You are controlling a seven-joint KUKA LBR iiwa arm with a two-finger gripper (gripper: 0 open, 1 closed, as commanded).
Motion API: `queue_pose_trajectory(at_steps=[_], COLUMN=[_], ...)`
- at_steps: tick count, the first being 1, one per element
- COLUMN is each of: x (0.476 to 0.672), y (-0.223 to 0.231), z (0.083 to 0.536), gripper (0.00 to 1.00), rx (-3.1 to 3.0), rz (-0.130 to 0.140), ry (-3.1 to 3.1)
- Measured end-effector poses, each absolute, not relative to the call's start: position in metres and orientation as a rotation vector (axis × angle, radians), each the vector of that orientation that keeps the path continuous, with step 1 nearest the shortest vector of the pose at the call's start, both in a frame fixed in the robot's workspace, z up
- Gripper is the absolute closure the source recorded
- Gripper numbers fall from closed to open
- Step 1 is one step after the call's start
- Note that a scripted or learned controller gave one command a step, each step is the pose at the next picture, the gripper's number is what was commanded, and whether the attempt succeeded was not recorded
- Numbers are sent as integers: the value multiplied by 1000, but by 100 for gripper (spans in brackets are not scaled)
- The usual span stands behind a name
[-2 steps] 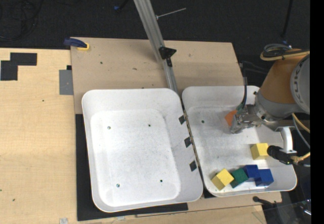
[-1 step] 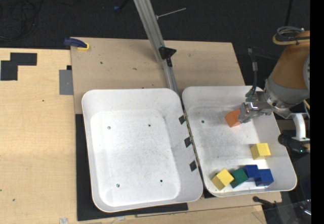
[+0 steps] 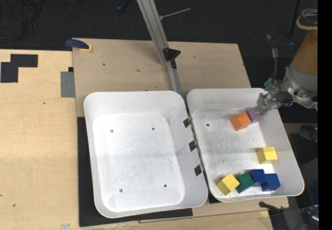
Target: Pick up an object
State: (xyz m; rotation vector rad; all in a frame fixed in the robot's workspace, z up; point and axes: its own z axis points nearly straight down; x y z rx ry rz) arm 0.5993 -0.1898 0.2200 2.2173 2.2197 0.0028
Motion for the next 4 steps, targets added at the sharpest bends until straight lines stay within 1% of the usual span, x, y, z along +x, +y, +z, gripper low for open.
queue_pose_trajectory(at_steps=[1,2,3,4], x=[600,585,573,566], y=[-190,-132,-82,-33], z=[227,234,222,233], gripper=[100,100,100,100], rx=[2216,2220,2221,2220], rz=[-1,0,-3,0], ry=[2228,2230,2230,2230])
